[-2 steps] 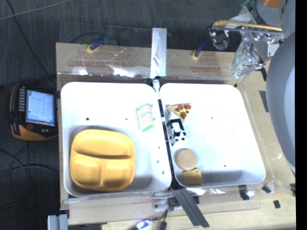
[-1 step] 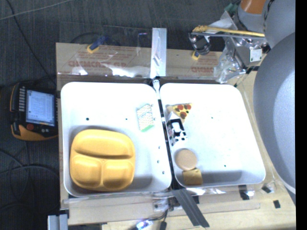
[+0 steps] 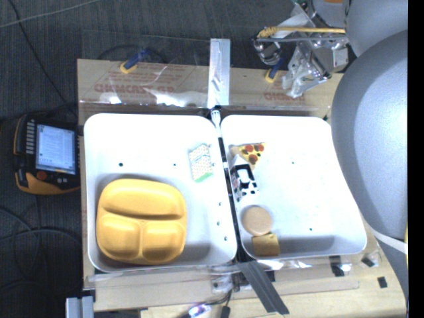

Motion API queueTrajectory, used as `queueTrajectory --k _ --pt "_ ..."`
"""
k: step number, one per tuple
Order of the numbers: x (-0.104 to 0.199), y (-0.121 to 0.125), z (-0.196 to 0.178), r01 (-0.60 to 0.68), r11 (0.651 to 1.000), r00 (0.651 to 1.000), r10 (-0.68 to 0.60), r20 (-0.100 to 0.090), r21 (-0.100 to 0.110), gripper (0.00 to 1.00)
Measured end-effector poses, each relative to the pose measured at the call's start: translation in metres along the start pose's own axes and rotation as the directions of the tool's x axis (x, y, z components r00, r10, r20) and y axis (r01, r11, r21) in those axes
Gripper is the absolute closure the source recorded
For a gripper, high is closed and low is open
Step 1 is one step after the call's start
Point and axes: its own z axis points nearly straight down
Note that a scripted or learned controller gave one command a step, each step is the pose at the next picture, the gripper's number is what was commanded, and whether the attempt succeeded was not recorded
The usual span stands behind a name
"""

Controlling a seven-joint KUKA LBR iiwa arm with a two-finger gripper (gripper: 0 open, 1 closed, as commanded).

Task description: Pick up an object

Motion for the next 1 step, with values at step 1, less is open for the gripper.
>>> queueTrajectory --k 1 --pt "-0.0231 0.063 -0.0212 -0.099 0.995 0.995 0.099 0.0 0.002 1.0"
